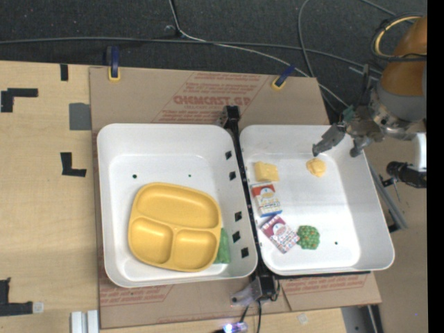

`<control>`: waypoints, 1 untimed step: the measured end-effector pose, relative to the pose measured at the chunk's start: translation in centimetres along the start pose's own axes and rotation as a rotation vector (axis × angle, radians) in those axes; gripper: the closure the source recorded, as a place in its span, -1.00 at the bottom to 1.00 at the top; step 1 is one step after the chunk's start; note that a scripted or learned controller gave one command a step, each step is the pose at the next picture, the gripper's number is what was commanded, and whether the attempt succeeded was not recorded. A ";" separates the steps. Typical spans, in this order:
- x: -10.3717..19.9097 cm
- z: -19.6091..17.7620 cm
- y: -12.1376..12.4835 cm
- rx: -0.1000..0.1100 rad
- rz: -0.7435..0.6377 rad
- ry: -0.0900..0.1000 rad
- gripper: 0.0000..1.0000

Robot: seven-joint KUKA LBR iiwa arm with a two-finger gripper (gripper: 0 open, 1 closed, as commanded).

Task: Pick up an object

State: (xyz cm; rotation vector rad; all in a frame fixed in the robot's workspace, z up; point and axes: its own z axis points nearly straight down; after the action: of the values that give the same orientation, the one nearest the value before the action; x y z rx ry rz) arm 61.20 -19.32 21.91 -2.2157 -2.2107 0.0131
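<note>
The claw [341,142] is hanging over the far right part of the right bin [361,207], fingers spread wide with nothing between them. One finger [326,144] points down-left toward a small yellow lump [316,166] that sits just below it, near the bin's far edge. That's my guess for the pick, since it's the closest thing.

It looks like a little foam or plastic toy-food piece, so probably very light and maybe a bit squishy. It's rounded, so I'd come straight down and pinch across its middle; a glancing grip could just flick it away on that slick white bin floor.

Other stuff in the right bin: a pale yellow block [265,171] by the left wall, two small printed packets [266,198] and [280,233] below it, and a green knobbly broccoli-looking thing [308,236] toward the near edge. The packets lie flat, so they'd be a pain to grab. Their print is red and white but too small to read.

The left bin [118,158] holds a yellow divided tray [175,225] with something green [223,247] tucked at its right side.

The cardboard sheet [139,96] under both bins has red lettering that looks like "CHEMCAST".
</note>
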 end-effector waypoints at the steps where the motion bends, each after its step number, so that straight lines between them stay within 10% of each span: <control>1: 0.0 -0.8 0.3 -0.013 -0.003 -0.003 -1.00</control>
State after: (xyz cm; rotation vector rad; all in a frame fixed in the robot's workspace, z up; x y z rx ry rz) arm 61.49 -19.27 22.69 -2.2196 -2.2222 0.0018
